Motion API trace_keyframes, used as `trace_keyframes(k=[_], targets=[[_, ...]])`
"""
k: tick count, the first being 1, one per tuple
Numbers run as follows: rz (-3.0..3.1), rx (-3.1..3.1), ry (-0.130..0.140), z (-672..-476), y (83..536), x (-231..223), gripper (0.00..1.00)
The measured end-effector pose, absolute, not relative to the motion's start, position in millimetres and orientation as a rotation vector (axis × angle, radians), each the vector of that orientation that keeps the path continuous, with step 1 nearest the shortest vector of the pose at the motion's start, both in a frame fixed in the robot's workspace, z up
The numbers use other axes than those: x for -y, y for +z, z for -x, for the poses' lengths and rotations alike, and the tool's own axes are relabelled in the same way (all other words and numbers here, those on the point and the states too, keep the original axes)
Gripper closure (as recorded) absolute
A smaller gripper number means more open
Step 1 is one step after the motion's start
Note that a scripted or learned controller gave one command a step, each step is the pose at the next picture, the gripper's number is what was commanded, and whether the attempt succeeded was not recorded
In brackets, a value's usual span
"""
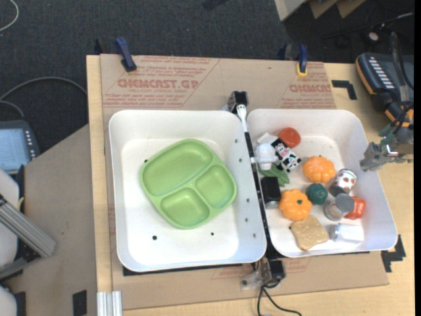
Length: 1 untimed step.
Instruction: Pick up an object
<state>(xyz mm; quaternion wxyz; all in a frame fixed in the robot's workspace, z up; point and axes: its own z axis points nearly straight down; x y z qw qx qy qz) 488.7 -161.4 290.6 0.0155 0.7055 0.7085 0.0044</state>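
Worktop (164,87) is a brown board with red print, carrying 2 shallow white bins side by side. Left bin (125,189) holds 1 green 3-compartment plate (188,183), lying flat near the middle. Right bin (358,137) holds the clutter: slice of toast (309,232) at the near edge, 2 small orange pumpkins, one (319,168) mid-bin and the other (295,204) just above the toast, red round piece (289,137) near the far side, black-and-white spotted toy (284,155) just below it, dark green ball (317,193) between the pumpkins, grey cylinder (337,208) beside a red-orange piece (356,207), small black block (270,189) against the divider. Gripper (376,155) sits at the right bin's right rim, above the wall, apart from every object. Nothing visible between the jaws; open or closed, can't tell at this resolution.
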Motion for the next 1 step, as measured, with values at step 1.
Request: trace_keyframes(k=[1], targets=[[-2.235, -2.224, -0.011, -478.4, 157.9, 203.4, 1.0]])
